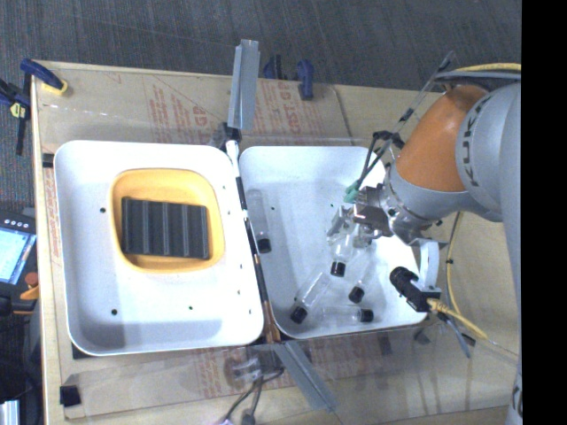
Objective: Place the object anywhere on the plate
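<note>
Several clear tubes with black caps lie in the right bin (pixel 292 171). One tube (pixel 254 212) rests along the bin's left wall, another (pixel 312 292) lies slanted near the front, and a third (pixel 340 257) sits just below my gripper (pixel 348 230). Loose black-capped pieces (pixel 358 294) lie near the front right. My gripper hangs low over the middle right of this bin, right above the third tube. The yellow plate (pixel 164 181) stands in the left bin (pixel 89 299), with a dark ridged block (pixel 166 228) on its middle.
A black cylinder on a yellow cable (pixel 406 283) hangs by the right bin's front right corner. A metal divider bar (pixel 241 87) runs between the bins at the back. A tablet (pixel 11 253) sits at the far left edge.
</note>
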You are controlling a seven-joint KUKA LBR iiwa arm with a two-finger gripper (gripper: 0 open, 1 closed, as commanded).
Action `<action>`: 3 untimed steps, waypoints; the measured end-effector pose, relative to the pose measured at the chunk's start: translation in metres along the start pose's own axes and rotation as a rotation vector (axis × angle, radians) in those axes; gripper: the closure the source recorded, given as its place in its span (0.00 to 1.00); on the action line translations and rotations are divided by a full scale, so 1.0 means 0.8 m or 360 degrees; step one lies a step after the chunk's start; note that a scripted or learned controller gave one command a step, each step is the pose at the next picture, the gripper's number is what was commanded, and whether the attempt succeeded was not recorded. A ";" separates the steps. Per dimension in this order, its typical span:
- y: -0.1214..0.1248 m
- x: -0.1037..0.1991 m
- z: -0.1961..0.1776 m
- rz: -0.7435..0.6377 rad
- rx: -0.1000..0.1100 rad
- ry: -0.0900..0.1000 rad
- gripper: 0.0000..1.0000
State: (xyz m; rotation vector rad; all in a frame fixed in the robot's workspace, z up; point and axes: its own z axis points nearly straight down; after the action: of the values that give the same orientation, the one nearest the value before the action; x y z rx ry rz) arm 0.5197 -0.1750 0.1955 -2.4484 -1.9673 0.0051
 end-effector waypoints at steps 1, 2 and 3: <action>0.009 0.054 -0.007 -0.0176 0.0002 0.0002 1.00; 0.066 0.152 -0.035 -0.0304 0.0001 0.0004 1.00; 0.068 0.229 -0.024 -0.0791 0.0000 0.0002 1.00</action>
State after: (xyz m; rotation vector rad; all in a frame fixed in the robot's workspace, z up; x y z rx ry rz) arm 0.6126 -0.0074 0.2141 -1.8887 -2.5077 0.0028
